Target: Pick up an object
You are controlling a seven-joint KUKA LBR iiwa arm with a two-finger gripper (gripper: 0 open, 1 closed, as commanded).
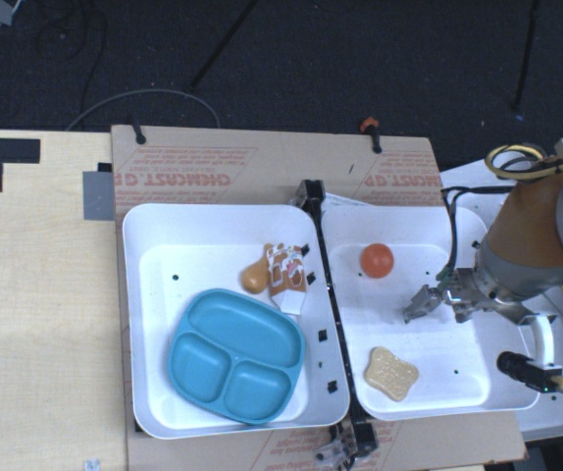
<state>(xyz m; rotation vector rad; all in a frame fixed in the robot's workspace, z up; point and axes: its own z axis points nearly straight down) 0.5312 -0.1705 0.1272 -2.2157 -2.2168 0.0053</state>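
Tool: the grey two-finger tool (421,309) hangs low over the right shallow white bin (466,386); whether it is released or clenched I cannot tell, and nothing shows in its grip.
Nearest target: a small round orange-red ball (377,260), just up and left of the tool, apart from it.
Other target: a flat tan cracker-shaped piece (391,373), below and slightly left.
Far left: a blue three-compartment plastic tray (234,355) and small brown-and-white items (277,272) in the left bin (154,292).
Risk: the ball may roll off a glancing touch; the flat piece offers little edge.
Surface: cardboard sheet (262,170) on a pale wooden table (36,292), dark carpeted floor (262,47) with cables beyond.
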